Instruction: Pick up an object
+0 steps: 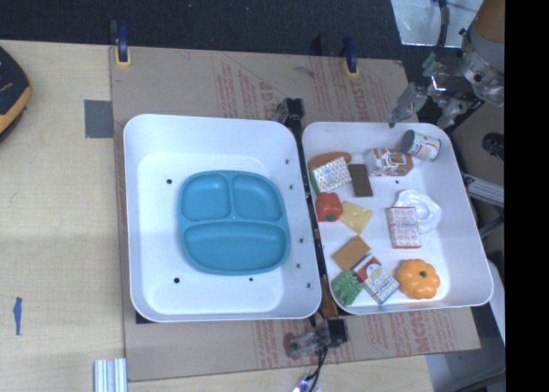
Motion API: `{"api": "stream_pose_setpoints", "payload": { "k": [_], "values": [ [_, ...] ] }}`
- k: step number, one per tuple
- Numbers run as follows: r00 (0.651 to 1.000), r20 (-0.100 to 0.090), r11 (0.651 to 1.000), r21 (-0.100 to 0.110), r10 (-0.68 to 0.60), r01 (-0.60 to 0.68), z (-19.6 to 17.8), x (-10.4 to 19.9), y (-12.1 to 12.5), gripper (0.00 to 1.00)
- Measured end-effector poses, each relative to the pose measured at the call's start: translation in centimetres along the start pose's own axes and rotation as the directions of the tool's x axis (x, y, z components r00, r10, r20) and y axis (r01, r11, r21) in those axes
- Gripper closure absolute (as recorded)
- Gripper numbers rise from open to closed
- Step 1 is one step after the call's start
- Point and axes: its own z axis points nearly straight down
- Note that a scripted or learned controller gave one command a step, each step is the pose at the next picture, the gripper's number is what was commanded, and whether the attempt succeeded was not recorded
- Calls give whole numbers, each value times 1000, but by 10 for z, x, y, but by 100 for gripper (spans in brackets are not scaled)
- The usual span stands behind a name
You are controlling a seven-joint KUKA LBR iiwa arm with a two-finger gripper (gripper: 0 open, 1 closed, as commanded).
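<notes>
Nothing picked yet: pincer (410, 110) hovers over right bin's (477, 236) far rim, near the small can (422, 145); grip state unclear.

My one camera sits fixed above the counter (60, 210), looking down at a slant from moderate height, taking in both white bins (137, 210) side by side

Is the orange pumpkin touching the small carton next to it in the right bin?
Touching. The camera view shows the orange pumpkin pressed against the small carton, with no white floor between them.
</notes>
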Motion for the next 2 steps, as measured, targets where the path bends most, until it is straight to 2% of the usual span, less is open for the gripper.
{"api": "stream_pose_setpoints", "payload": {
  "k": [1, 2],
  "values": [
    [1000, -2, 1000, 11, 0, 0, 184, -6, -24, 0],
    [1000, -2, 999, 31, 8, -8, 196, 2, 18, 0]
  ]
}}
